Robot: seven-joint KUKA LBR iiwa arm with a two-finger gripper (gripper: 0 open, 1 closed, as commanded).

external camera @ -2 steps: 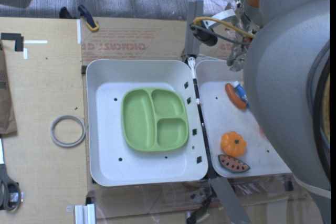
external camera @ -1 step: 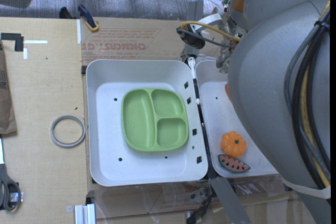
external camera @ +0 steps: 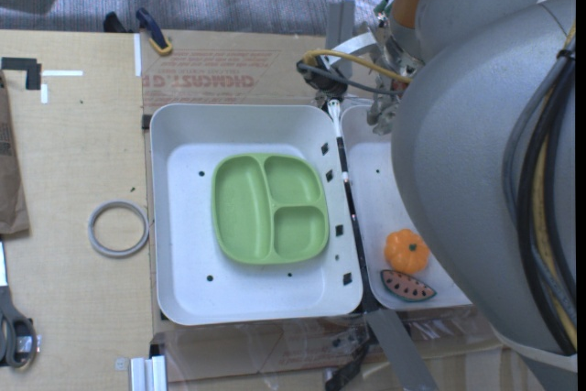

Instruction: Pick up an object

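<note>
Gripper (external camera: 378, 112), partly hidden, seems well apart from orange pumpkin (external camera: 406, 252).

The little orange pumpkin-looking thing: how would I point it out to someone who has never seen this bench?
Find the right-hand shallow white bin, partly under the big grey arm. Near its front lies a small round orange toy pumpkin with a green stem. It sits just behind a flat watermelon-slice toy; it alone is round and orange.

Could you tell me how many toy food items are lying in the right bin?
2: an orange pumpkin and, just in front of it, a watermelon slice. The arm covers much of that bin, so more may be hidden.
</note>
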